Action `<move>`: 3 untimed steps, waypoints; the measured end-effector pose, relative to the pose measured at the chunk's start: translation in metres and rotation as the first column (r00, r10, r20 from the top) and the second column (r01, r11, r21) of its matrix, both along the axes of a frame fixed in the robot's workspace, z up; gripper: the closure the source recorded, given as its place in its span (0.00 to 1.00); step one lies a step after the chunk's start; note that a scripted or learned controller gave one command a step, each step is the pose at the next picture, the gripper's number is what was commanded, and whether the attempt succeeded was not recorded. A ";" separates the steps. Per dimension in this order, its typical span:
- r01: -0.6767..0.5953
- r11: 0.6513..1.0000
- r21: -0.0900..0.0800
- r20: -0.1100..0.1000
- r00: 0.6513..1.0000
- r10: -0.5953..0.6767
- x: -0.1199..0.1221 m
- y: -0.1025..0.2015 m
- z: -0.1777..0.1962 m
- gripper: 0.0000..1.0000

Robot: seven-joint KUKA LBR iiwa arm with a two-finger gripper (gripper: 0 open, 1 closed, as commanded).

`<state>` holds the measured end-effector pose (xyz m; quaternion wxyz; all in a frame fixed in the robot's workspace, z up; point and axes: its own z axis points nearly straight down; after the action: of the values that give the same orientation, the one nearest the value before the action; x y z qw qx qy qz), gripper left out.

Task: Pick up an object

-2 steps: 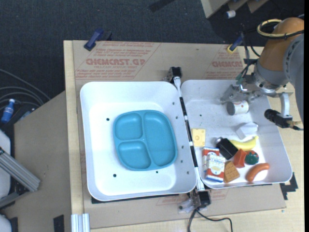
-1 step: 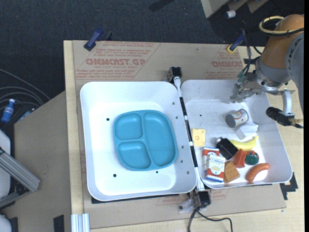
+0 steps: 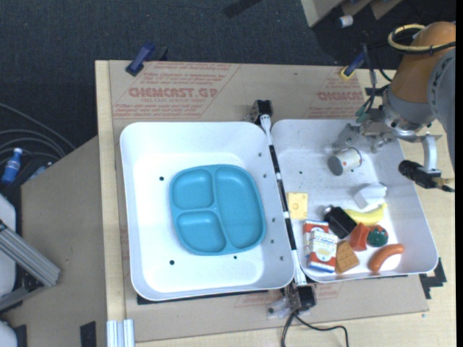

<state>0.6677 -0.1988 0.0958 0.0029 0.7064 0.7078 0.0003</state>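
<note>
Reaching into the right-hand shallow white bin (image 3: 412,215), the grey arm with its orange band (image 3: 423,63) has the tool (image 3: 346,154) low over the bin's far half. A small grey-and-white cylinder (image 3: 341,163) lies just under the tool, touching or nearly so. You cannot tell from this slant whether the tool is spread or pressed together, nor whether the cylinder sits between its tips.

Step in hand, as judged: closing on that cylinder. To do it well, centre the tool across the cylinder's short axis, since a round body will roll off a skewed pinch. Come down until the tips straddle it, then squeeze, then lift straight up. Confirm it rises with the tool before you count it as held.

Containers:
- Right bin, near half: a cluster, closely packed. A yellow toy banana (image 3: 365,213), a black block (image 3: 338,221), a pale white lump (image 3: 369,192), a yellow square tile (image 3: 296,204) by the bin's left wall, a red-and-white carton (image 3: 320,246), a tan cracker-like piece (image 3: 347,257), a red-orange sausage-shaped toy (image 3: 386,255), and a small green-and-red round toy (image 3: 375,236).
- Left-hand shallow white bin (image 3: 145,194): a blue plastic divided tray (image 3: 215,208) with three compartments, lying mid-bin, nothing visible in it.

The cylinder stands well apart from the cluster, so it looks the easiest pick.
</note>
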 end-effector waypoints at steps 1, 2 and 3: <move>0.001 1.000 0.004 -0.004 1.000 -0.001 -0.001 0.041 -0.010 0.00; 0.000 1.000 0.003 -0.003 1.000 0.000 0.000 0.041 0.000 1.00; 0.000 1.000 0.003 -0.004 1.000 0.000 0.000 0.041 0.000 0.00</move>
<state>0.6674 -0.1581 0.0958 0.0006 0.7065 0.7078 -0.0001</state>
